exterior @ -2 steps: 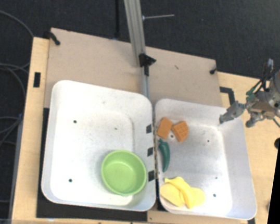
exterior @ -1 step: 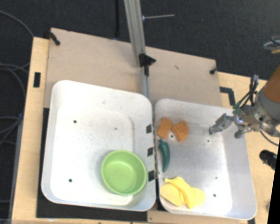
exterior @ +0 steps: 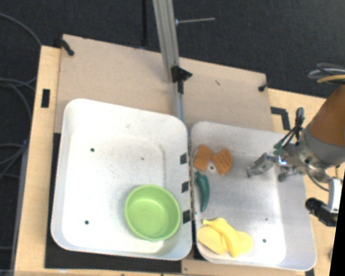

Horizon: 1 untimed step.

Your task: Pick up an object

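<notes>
Teal tool [exterior: 201, 191] (long axis running near-to-far) lies by the right bin's [exterior: 290, 214] left wall; gripper [exterior: 270, 167] hangs spread, ungrasping.

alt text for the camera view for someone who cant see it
A grey arm's gripper hovers over the right bin, which holds an orange object, a teal object and a yellow object. The left bin holds a green bowl.

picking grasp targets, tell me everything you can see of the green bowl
The green bowl is a round, lime-green dish, plastic by its look, sitting upright and open with nothing visible inside. It rests on the floor of the left bin, in the near right corner, close to the wall it shares with the right bin. Nothing else touches it.
</notes>
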Each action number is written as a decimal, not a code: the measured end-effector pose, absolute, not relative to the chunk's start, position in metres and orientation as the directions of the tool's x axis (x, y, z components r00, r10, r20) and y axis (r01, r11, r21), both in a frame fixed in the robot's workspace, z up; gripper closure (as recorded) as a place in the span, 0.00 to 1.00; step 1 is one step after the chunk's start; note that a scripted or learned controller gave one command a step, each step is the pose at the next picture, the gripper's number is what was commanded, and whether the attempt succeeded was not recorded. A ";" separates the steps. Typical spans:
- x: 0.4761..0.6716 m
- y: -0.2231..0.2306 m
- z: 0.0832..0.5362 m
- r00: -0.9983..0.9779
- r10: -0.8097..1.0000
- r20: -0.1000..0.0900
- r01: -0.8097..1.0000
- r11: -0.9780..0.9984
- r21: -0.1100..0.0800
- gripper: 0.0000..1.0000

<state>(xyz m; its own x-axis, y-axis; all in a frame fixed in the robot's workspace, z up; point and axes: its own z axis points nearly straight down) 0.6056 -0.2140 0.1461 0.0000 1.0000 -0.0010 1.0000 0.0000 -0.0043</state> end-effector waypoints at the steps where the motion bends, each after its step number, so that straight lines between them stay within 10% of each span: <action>1: 0.608 -0.215 0.161 0.002 1.000 -0.002 1.000 -0.002 0.005 1.00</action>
